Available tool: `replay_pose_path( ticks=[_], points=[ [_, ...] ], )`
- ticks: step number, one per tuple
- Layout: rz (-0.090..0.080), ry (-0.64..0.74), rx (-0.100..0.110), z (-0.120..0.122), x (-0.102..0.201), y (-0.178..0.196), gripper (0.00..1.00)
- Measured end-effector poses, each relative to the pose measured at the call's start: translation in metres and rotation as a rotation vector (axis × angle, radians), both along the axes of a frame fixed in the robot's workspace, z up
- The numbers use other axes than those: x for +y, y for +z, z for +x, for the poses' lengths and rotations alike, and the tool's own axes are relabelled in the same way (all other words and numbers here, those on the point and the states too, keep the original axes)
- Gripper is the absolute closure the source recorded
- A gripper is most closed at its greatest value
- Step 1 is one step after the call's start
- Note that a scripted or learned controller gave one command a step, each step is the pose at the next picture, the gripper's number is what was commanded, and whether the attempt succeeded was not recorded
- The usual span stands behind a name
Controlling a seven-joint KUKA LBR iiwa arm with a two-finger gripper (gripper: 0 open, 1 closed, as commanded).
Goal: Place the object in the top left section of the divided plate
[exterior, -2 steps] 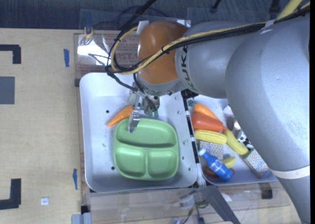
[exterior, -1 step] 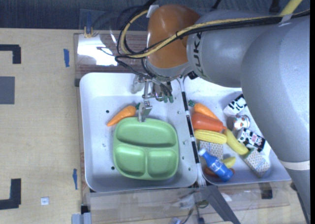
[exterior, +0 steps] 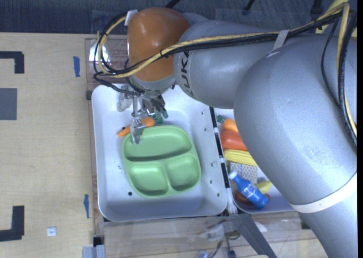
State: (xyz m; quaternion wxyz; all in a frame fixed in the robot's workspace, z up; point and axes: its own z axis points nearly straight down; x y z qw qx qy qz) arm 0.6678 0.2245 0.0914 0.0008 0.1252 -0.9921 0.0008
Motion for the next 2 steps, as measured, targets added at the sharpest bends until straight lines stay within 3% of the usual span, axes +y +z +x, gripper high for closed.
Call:
replay_pose_path(
  ticks=[1,2],
  points=[
    [0.001,-0.001,0.0,0.0,0.0,0.0,0.0],
    [0.007,0.41,-0.011,0.0,0.002,0.02,0.0]
  ],
)
